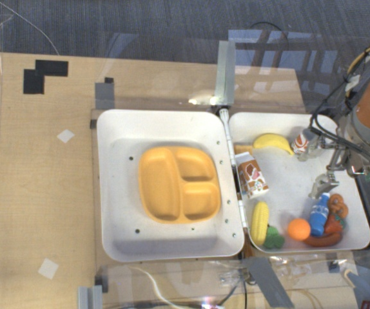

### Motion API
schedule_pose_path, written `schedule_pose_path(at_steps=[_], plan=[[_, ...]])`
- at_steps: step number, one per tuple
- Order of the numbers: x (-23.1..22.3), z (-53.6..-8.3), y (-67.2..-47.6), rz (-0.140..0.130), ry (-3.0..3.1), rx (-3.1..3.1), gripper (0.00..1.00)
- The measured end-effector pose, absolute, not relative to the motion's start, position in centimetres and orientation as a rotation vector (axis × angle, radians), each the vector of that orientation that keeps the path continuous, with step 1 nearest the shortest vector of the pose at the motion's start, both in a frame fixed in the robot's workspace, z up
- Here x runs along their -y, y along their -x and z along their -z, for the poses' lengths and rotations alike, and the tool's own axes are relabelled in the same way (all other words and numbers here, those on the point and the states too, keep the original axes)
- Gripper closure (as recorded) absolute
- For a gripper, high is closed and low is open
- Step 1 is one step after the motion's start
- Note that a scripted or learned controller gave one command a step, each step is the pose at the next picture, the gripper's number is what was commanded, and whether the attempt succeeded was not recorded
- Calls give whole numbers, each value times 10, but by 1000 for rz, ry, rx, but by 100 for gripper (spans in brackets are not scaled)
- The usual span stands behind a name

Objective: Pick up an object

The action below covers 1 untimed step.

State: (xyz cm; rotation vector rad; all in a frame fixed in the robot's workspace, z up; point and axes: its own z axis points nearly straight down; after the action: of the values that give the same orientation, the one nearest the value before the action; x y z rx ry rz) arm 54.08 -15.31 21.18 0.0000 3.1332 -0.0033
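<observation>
My gripper (324, 185) hangs over the right bin (282, 124), just above the top of a blue bottle (319, 216). Nothing can be seen held in it. Around the bottle lie an orange ball (298, 229), a red sausage (322, 239) and an orange-red toy (337, 210). A banana (272, 141) and a small red-and-white can (301, 144) sit at the far side of the bin. By the left wall are a brown-and-white carton (252, 176), a corn cob (260, 220) and a green piece (274, 238).
The left bin (117, 172) holds a yellow divided tray (178, 184). The grey arm with cables (365, 108) enters from the right above the right bin's far corner. A metal divider (231, 166) separates the bins.
</observation>
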Motion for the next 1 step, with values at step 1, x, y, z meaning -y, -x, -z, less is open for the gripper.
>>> schedule_pose_path(at_steps=[1], plan=[[145,-200,-577,2,88,-3130,0]])
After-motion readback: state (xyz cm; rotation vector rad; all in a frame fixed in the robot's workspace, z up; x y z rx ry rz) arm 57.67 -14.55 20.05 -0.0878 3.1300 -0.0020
